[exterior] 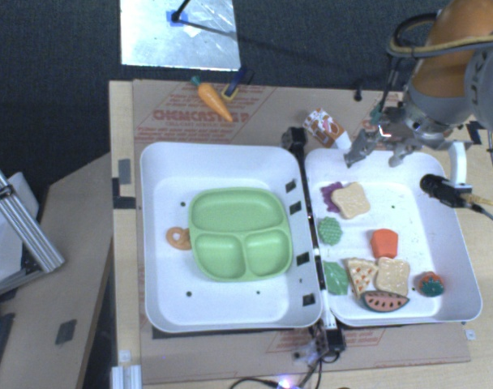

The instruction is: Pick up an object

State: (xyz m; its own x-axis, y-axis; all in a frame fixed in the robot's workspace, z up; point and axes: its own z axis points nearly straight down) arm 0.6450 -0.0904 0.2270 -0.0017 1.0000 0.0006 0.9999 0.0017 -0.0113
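the bread slice (352, 200) is a pale tan, toast-shaped toy lying flat in the right bin (453, 241), overlapping a purple piece (333, 193) at its left edge. the gripper (376, 154) hangs above the bin's far rim, fingers spread apart with nothing between them. the bread slice lies near the gripper, toward the camera and slightly left.

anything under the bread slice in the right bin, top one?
A purple piece sticks out from under the left edge of the bread slice. How far it runs beneath is covered. Around it, bare right bin floor.
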